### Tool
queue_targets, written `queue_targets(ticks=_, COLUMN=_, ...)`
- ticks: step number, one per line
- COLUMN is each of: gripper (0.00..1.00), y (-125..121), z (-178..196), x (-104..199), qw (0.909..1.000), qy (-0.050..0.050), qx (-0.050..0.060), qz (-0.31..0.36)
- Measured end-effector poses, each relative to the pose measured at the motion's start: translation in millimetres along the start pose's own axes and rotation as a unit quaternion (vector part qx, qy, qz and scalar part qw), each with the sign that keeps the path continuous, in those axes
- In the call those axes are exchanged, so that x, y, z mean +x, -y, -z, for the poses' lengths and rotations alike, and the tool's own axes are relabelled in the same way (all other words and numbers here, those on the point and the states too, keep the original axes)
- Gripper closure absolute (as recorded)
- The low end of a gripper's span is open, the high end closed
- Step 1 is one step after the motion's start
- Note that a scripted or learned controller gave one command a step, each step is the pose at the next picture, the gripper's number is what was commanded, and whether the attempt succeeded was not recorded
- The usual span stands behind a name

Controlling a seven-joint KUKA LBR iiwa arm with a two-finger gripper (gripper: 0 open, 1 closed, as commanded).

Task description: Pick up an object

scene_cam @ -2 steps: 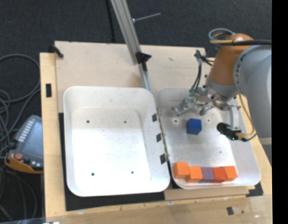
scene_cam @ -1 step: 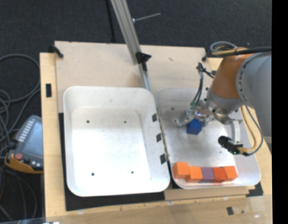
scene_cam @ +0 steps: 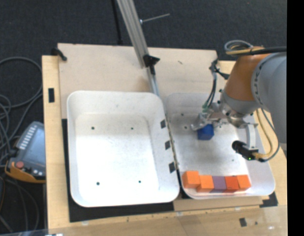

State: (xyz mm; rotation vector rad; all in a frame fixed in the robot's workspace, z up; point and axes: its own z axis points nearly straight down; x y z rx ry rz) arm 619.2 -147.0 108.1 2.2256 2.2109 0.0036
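The end effector sits directly over a blue block in the right bin. The block lies just beneath its tip; whether it is clamped on the block cannot be told.

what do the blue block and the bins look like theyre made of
Blue block: solid, matte, evenly coloured, with no visible grain; probably painted wood or plastic, hard to tell which. Bins, left and right: thin white moulded plastic by the look, with rounded corners, a raised rim and a slightly speckled surface.

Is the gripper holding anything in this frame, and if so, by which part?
Cannot be told. The gripper sits directly above the blue block in the right bin, but the view does not show the block between its fingers.
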Motion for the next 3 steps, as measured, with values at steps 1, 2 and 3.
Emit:
queue_targets(ticks=1, gripper=1.00, y=-8, z=94, x=69, qw=1.0000, qy=-0.001, qx=-0.002, qz=0.007)
queue_targets(ticks=2, gripper=1.00, y=-36, z=88, x=100, qw=1.0000, qy=-0.001, qx=0.001, qz=0.006)
queue_targets(ticks=3, gripper=1.00, y=-8, z=89, x=180, qw=1.0000, qy=-0.002, qx=0.003, qz=0.008)
